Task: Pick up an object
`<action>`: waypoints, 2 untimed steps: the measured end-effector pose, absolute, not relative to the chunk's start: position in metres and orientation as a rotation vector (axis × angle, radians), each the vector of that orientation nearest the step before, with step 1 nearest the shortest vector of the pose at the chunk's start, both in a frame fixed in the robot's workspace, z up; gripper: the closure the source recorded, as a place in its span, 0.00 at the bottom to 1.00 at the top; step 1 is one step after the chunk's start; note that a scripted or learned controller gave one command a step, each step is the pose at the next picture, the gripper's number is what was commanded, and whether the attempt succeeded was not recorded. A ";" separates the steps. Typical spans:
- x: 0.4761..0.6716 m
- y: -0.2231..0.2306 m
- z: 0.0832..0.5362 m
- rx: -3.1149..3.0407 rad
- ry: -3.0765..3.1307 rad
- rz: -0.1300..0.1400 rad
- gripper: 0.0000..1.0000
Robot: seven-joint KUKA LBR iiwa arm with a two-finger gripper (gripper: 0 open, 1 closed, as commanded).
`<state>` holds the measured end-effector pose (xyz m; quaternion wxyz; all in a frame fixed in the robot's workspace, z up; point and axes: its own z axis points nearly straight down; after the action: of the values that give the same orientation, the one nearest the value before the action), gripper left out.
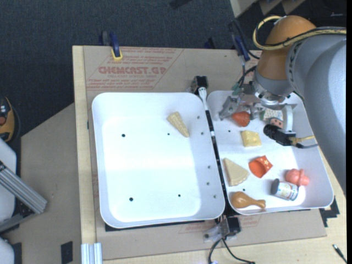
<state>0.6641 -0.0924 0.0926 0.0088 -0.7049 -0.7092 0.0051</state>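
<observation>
The gripper (240, 113) has its fingers open around the little red tomato (241, 119), which looks smooth, round and slippery.

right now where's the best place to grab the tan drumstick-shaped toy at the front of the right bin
Take the tan drumstick-shaped toy across its narrow end, the part pointing right, coming straight down from above. It lies flat with bare floor of the right white bin beside that end, while the bulbous left end probably sits too near the bin wall.

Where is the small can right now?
The can lies in the right bin, near its front right corner, between the pink toy and the drumstick.
</observation>
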 end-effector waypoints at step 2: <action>0.667 -0.095 0.109 -2.219 -2.225 0.000 0.00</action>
<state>0.6672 -0.0950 0.1090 -0.0006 -0.7062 -0.7080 0.0000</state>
